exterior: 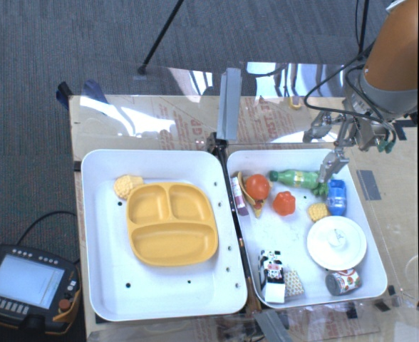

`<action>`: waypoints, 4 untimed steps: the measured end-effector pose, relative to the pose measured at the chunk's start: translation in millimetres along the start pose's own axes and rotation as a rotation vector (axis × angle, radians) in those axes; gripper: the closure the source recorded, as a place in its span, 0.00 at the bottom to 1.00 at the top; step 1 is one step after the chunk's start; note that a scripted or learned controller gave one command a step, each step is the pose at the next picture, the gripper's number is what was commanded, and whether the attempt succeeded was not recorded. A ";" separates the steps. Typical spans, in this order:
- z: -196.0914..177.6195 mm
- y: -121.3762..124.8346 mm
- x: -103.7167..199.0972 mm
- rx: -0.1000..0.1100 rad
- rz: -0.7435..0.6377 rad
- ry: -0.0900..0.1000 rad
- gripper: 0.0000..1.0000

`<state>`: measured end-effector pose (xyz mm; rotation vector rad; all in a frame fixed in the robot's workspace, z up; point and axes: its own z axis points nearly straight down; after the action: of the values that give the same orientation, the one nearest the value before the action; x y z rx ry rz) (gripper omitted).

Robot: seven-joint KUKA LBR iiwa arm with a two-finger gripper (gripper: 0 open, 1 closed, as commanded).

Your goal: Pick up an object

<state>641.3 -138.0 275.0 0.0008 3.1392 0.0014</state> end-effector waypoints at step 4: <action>187.4 16.1 59.2 0.000 -0.004 0.002 0.00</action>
<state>582.6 -121.7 87.4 -0.0057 3.1416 0.0010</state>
